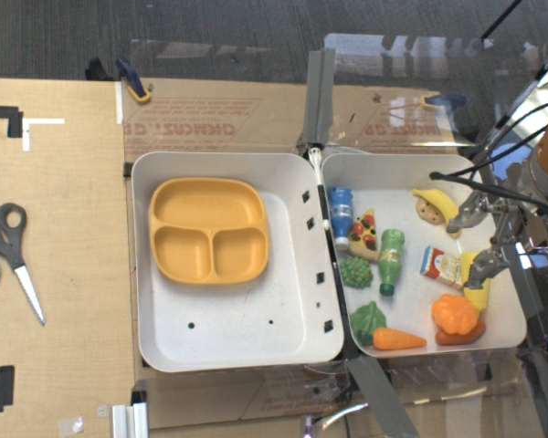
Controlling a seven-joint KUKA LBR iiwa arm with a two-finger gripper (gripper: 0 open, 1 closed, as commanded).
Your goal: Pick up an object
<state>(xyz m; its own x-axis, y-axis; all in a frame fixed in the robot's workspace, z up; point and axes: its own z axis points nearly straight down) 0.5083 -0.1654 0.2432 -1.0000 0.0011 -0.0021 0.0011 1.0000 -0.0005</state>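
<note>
Gripper [479, 240] over right bin [507, 340], jaws open, gripping nothing. Hovers above carton [441, 265] and yellow piece [476, 292], carton just left of jaws, long axis roughly crosswise. Banana [437, 203] farther up.

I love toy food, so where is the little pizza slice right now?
The pizza slice lies in the right bin, near its left wall, between the blue bottle and the green bottle, just above the broccoli.
</note>
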